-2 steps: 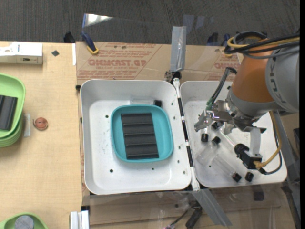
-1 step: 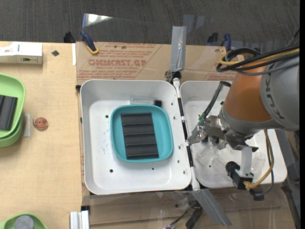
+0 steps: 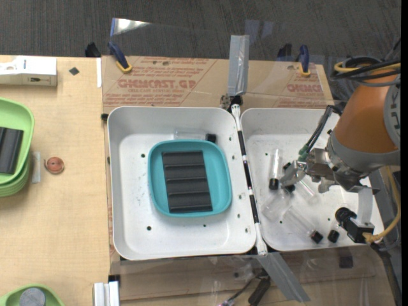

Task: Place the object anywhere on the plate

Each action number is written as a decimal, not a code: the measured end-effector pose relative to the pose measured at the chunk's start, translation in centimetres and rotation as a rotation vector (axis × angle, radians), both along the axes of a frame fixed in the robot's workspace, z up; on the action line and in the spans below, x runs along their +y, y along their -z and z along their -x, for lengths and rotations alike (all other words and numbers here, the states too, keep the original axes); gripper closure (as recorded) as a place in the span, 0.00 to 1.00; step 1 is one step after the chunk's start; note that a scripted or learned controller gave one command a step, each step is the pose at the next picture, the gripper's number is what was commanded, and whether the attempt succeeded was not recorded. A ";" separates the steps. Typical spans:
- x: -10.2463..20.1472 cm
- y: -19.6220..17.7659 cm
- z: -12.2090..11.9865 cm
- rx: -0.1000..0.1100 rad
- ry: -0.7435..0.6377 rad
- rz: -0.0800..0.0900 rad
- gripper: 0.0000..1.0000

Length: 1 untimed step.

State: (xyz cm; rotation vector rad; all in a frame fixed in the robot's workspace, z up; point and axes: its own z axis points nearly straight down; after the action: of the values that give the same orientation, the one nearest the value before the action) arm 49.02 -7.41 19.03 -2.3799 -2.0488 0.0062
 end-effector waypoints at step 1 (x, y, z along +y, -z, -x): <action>8.7 0.0 0.6 0.001 0.047 0.000 0.00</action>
State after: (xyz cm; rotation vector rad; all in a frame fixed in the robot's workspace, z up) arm 48.37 1.25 19.03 -2.4273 -1.9913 0.0065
